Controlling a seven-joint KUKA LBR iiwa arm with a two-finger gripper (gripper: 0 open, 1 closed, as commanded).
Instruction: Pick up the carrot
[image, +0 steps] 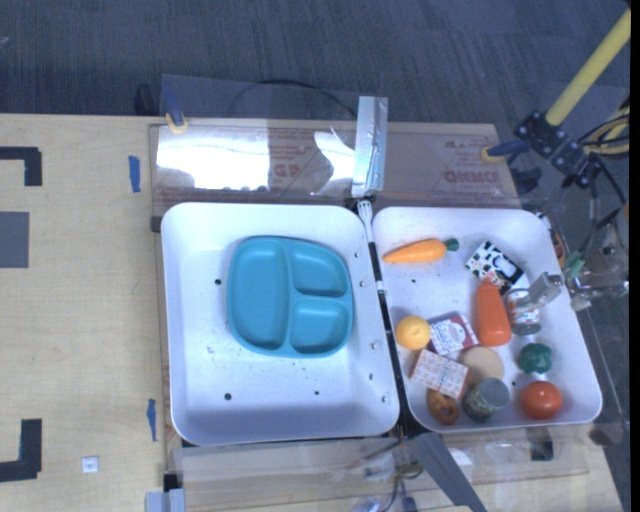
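Near wall of right bin (440, 222): brown lumpy piece (443, 406), grey tin (487, 398), red tomato (541, 399), in a row from left to right.

Left bin (190, 330): one blue divided plate (290, 295), about central, lying flat.

Right bin, left part: carrot (415, 252), orange with a green tip, lying on its side at the far left corner, tip towards the right, apart from the other items. Below it are a yellow lemon (412, 332), a red-and-white packet (452, 333) just beside the lemon, and a checked packet (439, 372).

Right bin, middle and right: black-and-white patterned item (494, 264) near the far wall; orange oblong item (491, 312) below it; silver item (525, 310) just beside that; dark green round item (535, 356) above the tomato.
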